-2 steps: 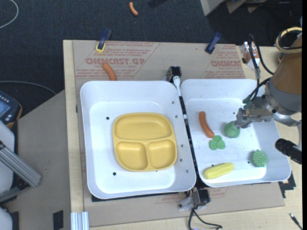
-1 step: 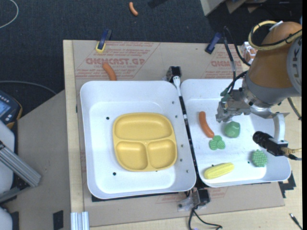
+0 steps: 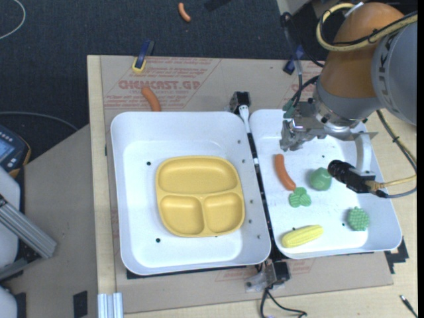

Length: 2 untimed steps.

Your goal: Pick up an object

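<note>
The objects for picking lie in the right-hand shallow white plastic bin [image 3: 381,240]: a yellow toy corn cob [image 3: 302,236] near its front edge, a slim orange toy sausage [image 3: 285,171] towards the left wall, a pale green rounded toy vegetable [image 3: 320,179] mid-bin, a bright green broccoli-like piece [image 3: 299,198] just beside it, and a small knobbly green piece [image 3: 358,218] near the right wall.

The dark carpeted floor [image 3: 66,18] surrounds a pale board benchtop [image 3: 192,78] printed with faded red lettering. The grey arm with its orange band [image 3: 358,45] reaches over the right bin's back end. The left-hand white bin [image 3: 126,177] holds a yellow three-compartment plastic tray [image 3: 199,194], lying flat at its centre. The metal two-finger gripper [image 3: 289,140] hangs over the right bin's rear left corner, just behind the sausage; whether its jaws are apart or closed cannot be told, and nothing is seen between them. On the benchtop behind the left bin lie another orange sausage [image 3: 152,99] and a blue-and-yellow clip [image 3: 141,58]; a third small orange piece [image 3: 184,11] rests on the floor.
</note>
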### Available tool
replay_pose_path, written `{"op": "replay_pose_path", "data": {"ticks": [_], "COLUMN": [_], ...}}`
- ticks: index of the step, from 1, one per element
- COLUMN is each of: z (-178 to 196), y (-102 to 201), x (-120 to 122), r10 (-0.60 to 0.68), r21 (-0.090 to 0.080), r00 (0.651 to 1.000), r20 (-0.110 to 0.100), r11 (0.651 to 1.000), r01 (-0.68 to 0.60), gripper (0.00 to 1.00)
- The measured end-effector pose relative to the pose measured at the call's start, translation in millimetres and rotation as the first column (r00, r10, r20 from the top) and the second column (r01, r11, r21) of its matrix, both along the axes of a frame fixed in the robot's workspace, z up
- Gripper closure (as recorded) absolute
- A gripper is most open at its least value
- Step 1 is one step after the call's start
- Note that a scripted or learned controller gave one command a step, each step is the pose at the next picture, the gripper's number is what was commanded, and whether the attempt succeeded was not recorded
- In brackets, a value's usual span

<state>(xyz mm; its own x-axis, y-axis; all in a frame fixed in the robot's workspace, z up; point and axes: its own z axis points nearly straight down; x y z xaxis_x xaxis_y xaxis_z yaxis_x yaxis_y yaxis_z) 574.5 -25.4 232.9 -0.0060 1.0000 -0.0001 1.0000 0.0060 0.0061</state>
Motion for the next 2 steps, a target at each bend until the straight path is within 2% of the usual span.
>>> {"op": "replay_pose_path", "data": {"ticks": [1, 2], "z": [-15.5, -18.4], "y": [-14.9, -6.8], "x": [-10.3, -9.0], "r10": [-0.008, -0.006], "r21": [0.000, 0.000], "r00": [1.000, 1.000], "r20": [-0.010, -0.009], "r11": [1.000, 1.000], "r01": [0.008, 0.006], "gripper": [1.00, 1.00]}}
